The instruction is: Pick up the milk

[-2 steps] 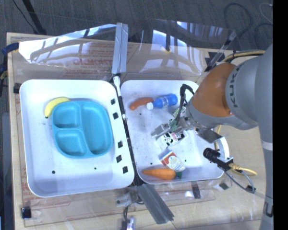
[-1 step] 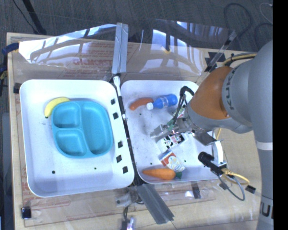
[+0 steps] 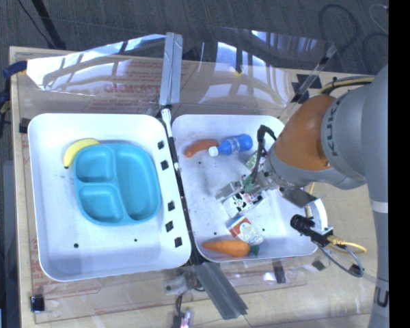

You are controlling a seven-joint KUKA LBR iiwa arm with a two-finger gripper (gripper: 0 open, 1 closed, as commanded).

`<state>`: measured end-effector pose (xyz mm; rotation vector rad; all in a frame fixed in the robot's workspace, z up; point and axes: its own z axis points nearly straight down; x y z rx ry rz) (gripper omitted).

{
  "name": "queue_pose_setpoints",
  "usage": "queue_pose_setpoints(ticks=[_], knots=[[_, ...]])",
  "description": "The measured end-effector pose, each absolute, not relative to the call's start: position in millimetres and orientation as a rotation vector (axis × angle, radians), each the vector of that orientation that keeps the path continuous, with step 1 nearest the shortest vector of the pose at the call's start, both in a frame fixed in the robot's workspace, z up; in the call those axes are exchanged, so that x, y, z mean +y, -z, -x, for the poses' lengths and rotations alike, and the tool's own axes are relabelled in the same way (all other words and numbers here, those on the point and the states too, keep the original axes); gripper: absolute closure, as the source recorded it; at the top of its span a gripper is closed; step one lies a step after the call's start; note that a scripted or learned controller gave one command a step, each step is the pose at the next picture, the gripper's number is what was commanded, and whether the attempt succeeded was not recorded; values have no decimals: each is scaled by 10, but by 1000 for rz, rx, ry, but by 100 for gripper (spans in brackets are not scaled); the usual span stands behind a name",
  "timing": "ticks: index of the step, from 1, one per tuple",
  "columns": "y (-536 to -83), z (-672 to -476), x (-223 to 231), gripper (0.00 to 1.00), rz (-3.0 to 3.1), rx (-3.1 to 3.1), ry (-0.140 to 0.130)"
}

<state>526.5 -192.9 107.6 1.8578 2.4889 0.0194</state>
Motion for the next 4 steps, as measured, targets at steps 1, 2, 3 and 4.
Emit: queue_pose_setpoints(ticks=[1,2,3,4], knots=[[-1078,-5308,-1933,0,-2245,2150,-35],[-1079,-5109,-1970,0,-2085,2293,-29],[-945,-5074,-1609,0,-1884,2504,-7],[-1300,-5158,-2102,0,-1911,2493,0]])
